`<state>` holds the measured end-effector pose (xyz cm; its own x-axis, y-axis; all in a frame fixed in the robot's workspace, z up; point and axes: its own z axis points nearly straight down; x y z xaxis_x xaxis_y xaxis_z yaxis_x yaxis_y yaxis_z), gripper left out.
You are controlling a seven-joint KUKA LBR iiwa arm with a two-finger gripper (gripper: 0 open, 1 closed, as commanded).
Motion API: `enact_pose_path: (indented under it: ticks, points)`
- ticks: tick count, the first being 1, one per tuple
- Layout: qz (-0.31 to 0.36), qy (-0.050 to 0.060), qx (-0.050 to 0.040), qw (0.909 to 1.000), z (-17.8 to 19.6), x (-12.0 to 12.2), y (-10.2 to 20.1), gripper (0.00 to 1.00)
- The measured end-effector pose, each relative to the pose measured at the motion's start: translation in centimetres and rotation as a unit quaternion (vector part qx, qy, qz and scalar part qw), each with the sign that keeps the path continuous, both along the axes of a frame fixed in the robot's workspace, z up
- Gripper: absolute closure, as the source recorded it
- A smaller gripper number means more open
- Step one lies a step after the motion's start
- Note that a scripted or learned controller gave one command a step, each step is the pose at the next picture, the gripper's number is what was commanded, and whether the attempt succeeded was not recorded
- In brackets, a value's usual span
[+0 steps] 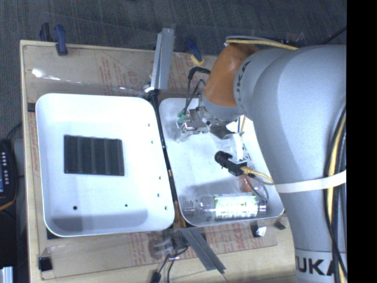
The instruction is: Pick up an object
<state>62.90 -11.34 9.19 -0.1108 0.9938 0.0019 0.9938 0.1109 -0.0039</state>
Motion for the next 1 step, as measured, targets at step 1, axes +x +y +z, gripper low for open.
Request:
enact_pose_path:
  ticks: [1]
  points:
    - [0.126, -0.003, -0.0013, 0.9920, 18.28, -0.34, -5.59, 1.00]
